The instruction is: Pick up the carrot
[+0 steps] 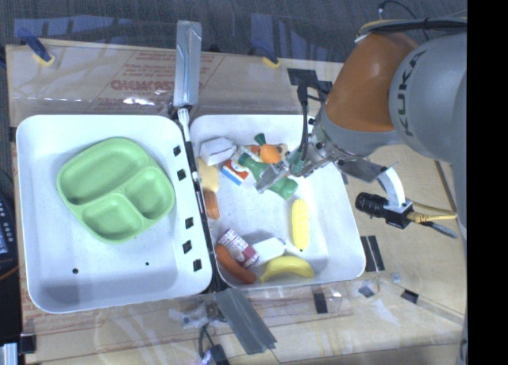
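The carrot (271, 153), a small orange piece with a green leafy top (259, 141), lies in the far part of the right bin (337, 220). My gripper (275, 176) hangs low over the bin just in front of the carrot and slightly to its right. It sits among green toy pieces (284, 188) and close to the carrot. I cannot make out whether anything is between its jaws. The grey arm with its orange band (369, 90) reaches in from the right and hides the bin's far right corner.
The right bin also holds a banana (287, 268), a yellow cylinder (300, 224), a red sausage (234, 267), a red-and-white box (238, 246), a white packet (216, 149) and an orange stick (212, 203). The left bin (48, 276) holds a green divided plate (117, 189).
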You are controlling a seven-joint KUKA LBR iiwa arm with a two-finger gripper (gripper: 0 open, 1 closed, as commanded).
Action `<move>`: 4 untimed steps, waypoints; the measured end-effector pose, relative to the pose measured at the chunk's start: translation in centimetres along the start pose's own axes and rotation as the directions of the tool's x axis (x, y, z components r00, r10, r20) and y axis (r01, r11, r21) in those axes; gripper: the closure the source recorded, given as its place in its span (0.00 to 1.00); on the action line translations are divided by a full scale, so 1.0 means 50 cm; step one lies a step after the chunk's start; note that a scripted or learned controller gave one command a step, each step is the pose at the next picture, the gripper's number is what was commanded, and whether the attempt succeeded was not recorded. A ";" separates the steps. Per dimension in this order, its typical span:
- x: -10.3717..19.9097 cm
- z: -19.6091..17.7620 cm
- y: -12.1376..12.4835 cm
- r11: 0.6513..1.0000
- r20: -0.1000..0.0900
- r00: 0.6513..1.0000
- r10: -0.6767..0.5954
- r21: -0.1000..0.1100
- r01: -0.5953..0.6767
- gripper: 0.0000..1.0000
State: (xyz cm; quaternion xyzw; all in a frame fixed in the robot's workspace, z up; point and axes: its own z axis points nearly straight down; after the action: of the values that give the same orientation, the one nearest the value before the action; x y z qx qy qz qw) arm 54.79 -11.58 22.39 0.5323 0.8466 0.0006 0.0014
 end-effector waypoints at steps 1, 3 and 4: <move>-0.146 -0.009 0.076 0.994 -0.001 0.994 0.108 0.005 -0.108 1.00; -0.208 -0.187 0.032 0.930 0.002 0.930 -0.369 0.001 0.369 1.00; -0.225 0.191 0.055 0.786 -0.008 0.786 -0.618 0.002 0.618 1.00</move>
State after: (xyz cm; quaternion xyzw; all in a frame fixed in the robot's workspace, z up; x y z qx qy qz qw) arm 62.15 -20.55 12.87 0.2262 0.9741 0.0001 -0.0026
